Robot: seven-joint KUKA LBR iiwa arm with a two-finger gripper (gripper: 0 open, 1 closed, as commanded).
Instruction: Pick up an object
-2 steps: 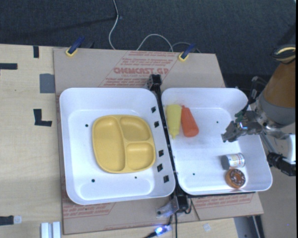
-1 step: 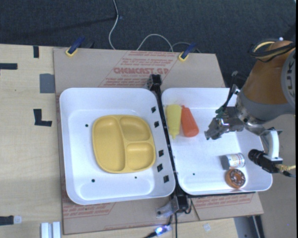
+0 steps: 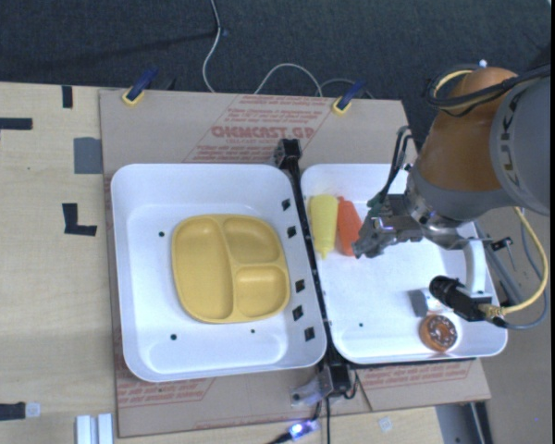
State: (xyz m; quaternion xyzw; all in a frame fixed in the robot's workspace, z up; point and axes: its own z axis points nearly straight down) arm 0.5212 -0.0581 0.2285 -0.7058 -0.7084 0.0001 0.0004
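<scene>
Objects for picking lie in your right bin (image 3: 388, 351). Nearest you, at its near right corner, sits a round brown doughnut (image 3: 438, 332), with a small grey block (image 3: 419, 302) just beyond it to the left. Farther back, against the bin's left wall, a yellow piece (image 3: 325, 223) and an orange piece (image 3: 349, 226) lie side by side, touching. Your claw (image 3: 369, 244) hangs at the orange piece's near right end; you cannot tell whether its fingers are spread or pressed together, nor whether they touch anything. In the left bin (image 3: 139, 276) a yellow divided tray (image 3: 229, 267) lies flat. Both bins rest on cardboard (image 3: 250, 132) on the table (image 3: 37, 276).
</scene>
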